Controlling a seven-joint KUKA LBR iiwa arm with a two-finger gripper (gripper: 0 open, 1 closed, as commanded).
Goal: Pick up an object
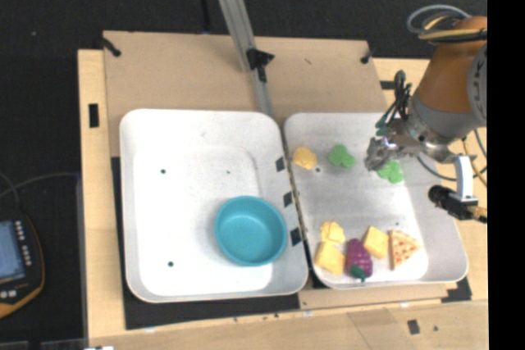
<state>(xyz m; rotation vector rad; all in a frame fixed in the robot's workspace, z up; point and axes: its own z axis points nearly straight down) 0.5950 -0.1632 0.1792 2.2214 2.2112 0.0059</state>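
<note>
1. Bench [205,74]: brown board, bearing 2 shallow white bins side by side.
2. Left bin [164,152]: holds 1 blue bowl [249,229], upright, near the lower right corner, close to the wall shared with the neighbour.
3. Right bin [361,201]: holds several small toy food pieces.
4. Upper left of the right bin: a yellow lump [304,158] just beside the dividing wall, and a green leafy piece [341,156] near it, apart from it.
5. Lower edge of the right bin, in a loose row: 2 yellow blocks [330,248] touching one another, a purple grape bunch [358,256] just beside them, a yellow cheese cube [376,241], then a pizza slice [402,247] at the right end.
6. Arm [447,86]: grey with an orange band, reaching in from the right over the upper right part of the right bin.
7. Claw [380,156]: low over the bin floor, between the green leafy piece and a second green piece [393,172].
8. Second green piece: directly at the claw's lower right, touching or nearly touching it; partly covered.
9. Claw state: cannot tell whether apart, together or clamped, too small and dark to judge.
10. Grey pole [234,12]: slanting from the top down to the bins' shared upper corner.
</note>
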